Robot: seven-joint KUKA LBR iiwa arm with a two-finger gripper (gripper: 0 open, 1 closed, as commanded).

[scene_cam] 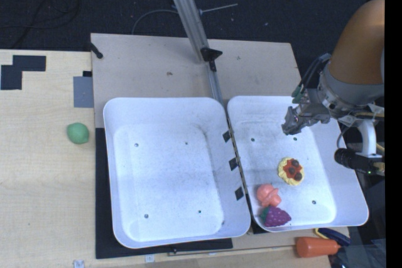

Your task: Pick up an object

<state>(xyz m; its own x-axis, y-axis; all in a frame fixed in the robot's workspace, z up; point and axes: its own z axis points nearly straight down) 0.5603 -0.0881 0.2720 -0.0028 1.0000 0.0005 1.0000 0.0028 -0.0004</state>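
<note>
Nearest the camera, at the bench's front edge, an orange object (pixel 317 246) lies just outside the right bin (pixel 326 213), with something blue and yellow beside it, too small to identify. Inside that bin, in its front left corner, a purple grape-like toy (pixel 276 217) rests against the wall, and a pink toy (pixel 269 194) sits just behind it, touching or nearly so. A little farther back, near the bin's middle, lies a round yellow piece with a red and dark top (pixel 291 171), apart from the other two. The left bin (pixel 125 128) stands alongside, its wall meeting the right bin's along a row of black clips. Above the right bin's rear half hangs the gripper (pixel 291 124), dark and pointing down and toward the left, clear of all three toys; whether anything sits in it, or how it is set, cannot be told from this angle. The arm behind it enters from the right, its wrist bent downward, with the orange band (pixel 361 41) curving up above the grey wrist. On the wooden surface to the left, well apart from the bins, rests a green ball (pixel 78 133). Farther back, a metal rail (pixel 188 12) slants across the board.
</note>
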